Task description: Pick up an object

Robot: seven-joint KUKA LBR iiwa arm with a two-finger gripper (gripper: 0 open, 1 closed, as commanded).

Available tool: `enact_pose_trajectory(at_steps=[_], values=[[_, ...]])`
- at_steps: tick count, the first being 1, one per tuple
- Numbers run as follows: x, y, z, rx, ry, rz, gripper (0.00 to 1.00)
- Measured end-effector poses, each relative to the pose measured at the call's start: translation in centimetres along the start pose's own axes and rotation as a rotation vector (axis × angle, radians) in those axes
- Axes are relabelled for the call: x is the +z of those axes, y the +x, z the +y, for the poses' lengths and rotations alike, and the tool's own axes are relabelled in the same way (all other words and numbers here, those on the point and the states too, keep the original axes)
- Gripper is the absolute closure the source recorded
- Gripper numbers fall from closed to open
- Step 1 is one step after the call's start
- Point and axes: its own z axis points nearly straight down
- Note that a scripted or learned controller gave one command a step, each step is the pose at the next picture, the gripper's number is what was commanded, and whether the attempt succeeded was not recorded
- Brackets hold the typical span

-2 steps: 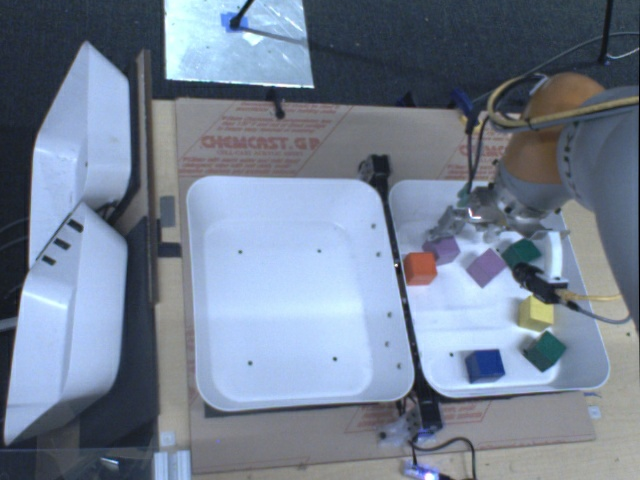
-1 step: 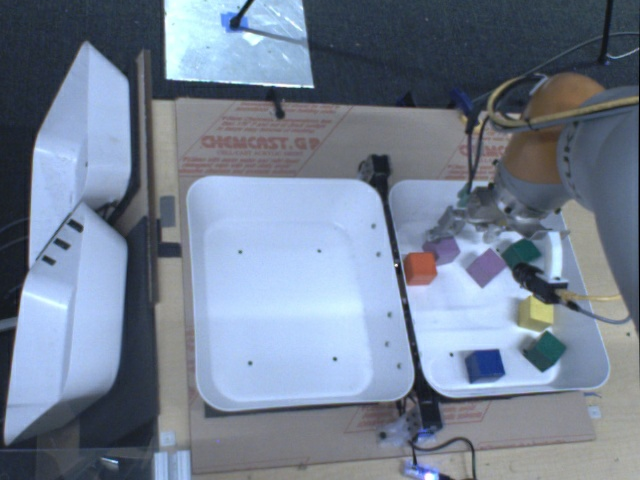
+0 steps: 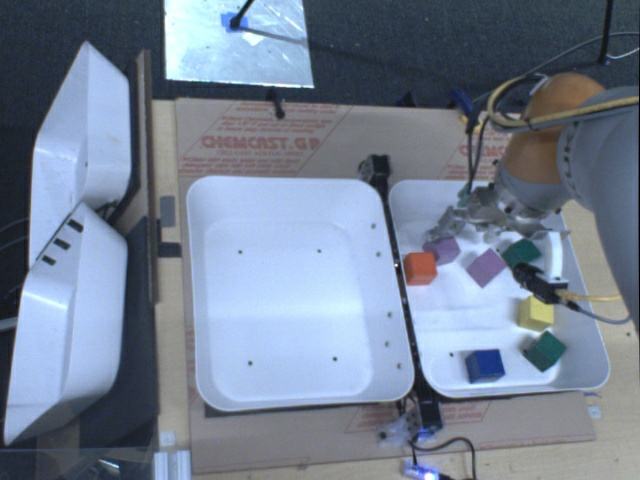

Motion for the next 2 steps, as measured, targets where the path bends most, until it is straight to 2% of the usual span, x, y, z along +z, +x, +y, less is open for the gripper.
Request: enact_pose_trajectory(at_steps=[2], values=[[0.02, 0.01, 0.01, 0.0, 0.0, 0.0, 0.0]])
